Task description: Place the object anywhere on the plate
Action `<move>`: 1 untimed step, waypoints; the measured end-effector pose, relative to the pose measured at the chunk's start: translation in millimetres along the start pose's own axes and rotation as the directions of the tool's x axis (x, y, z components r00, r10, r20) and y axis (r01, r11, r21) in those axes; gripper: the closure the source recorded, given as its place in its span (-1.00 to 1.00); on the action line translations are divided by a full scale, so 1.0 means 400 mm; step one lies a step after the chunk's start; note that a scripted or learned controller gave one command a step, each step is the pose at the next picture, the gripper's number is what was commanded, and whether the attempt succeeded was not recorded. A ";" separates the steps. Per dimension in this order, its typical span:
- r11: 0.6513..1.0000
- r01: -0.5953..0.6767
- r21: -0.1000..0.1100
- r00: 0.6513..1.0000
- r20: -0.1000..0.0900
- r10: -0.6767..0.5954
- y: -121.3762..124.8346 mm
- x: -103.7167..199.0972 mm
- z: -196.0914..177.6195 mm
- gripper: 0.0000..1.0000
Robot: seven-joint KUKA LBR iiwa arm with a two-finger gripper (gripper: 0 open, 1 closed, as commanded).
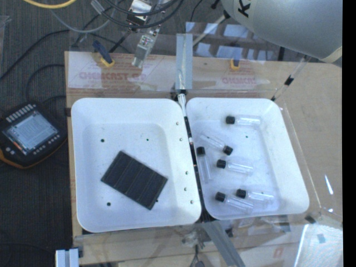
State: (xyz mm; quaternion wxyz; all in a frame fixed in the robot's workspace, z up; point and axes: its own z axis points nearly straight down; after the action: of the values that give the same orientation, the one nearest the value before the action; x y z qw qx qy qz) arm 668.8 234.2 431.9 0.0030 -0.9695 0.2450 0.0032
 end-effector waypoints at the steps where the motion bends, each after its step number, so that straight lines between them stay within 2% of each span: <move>1: 0.958 0.287 -0.001 0.958 -0.001 -0.287 0.000 0.000 0.000 1.00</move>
State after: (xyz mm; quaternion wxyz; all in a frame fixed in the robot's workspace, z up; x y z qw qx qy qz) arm 668.9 234.0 431.9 0.0030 -0.9948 0.1016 0.0025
